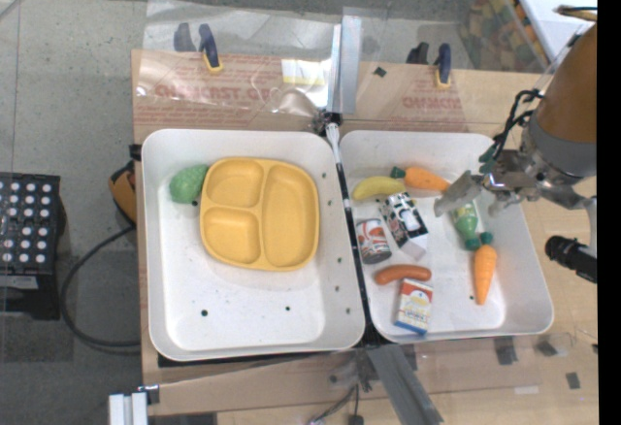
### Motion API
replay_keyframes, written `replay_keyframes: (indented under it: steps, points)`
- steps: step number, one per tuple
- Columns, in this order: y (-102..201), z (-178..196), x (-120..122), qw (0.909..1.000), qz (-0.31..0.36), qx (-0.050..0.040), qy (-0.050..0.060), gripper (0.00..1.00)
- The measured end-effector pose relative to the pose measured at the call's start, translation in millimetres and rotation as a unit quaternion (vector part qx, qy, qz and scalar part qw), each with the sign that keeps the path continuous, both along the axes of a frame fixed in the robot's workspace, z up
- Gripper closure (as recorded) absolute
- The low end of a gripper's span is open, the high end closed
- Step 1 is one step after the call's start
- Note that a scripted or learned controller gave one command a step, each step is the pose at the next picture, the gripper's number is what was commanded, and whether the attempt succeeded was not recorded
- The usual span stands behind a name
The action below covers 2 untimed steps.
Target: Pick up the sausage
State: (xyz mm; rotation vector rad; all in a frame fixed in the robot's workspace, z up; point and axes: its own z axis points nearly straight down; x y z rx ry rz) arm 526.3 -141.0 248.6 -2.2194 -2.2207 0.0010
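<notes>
Wooden bench (243, 88) carries two white bins, and nearest in the right bin (519, 316) lies a small carton (414, 306), with the sausage (402, 274) just beyond it, flat on the floor beside a small can (374, 240). Farther back are a carrot (483, 272), a banana (378, 187) and a second carrot (425, 179). The gripper (473, 191) hangs over a green item (468, 222), well apart from the sausage; whether its fingers are spread or closed I cannot tell.
</notes>
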Motion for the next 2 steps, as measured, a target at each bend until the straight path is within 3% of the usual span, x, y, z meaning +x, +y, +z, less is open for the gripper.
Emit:
replay_keyframes:
  steps: [1,2]
  points:
    - [37,-90,-40,0.9994,0.036,0.0,0.001,0.0]
    - [54,-155,-26,0.996,0.089,-0.0004,-0.001,0.0]
